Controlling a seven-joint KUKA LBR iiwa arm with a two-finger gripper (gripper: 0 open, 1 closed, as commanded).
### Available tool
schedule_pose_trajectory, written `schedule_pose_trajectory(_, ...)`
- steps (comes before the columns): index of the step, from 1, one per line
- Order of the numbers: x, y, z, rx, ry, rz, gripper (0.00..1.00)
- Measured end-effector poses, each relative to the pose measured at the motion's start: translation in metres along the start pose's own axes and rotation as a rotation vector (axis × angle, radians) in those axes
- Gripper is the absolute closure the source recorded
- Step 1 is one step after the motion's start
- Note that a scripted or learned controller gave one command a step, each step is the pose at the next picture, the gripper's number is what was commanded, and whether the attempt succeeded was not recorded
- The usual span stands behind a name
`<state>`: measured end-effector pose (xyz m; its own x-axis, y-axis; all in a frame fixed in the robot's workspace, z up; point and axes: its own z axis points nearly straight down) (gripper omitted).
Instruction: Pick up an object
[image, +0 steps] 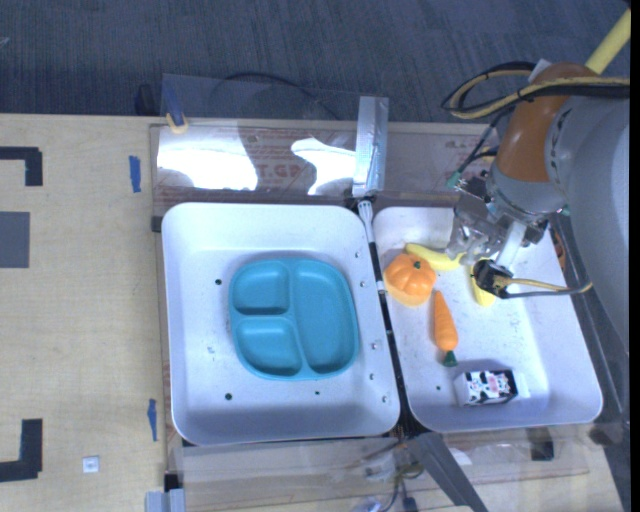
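Observation:
The right bin (560, 375) holds several small objects. An orange pumpkin-shaped toy (410, 279) lies at its left side, with a yellow banana (431, 257) just behind it. A carrot (444, 324) lies near the middle, and a black-and-white carton (487, 386) sits near the front edge. My gripper (478, 248) hangs over the back of this bin, right beside the banana's right end and a little right of the pumpkin toy. I see no object held in it.
The left bin (190, 250) carries a blue divided plate (293, 317). A yellow cable (540, 288) runs from the wrist across the right bin. The arm's grey body (600, 180) covers the right bin's back right corner. A metal bracket (370, 150) stands behind the bins.

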<state>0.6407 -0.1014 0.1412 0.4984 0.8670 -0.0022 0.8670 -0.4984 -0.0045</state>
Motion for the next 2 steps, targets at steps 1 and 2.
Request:
schedule_pose_trajectory(1, 0.083, -0.034, -0.090, -0.011, 0.006, -0.216, 1.00)
schedule_pose_trajectory(2, 0.123, -0.041, -0.115, -0.009, 0.003, -0.267, 1.00)
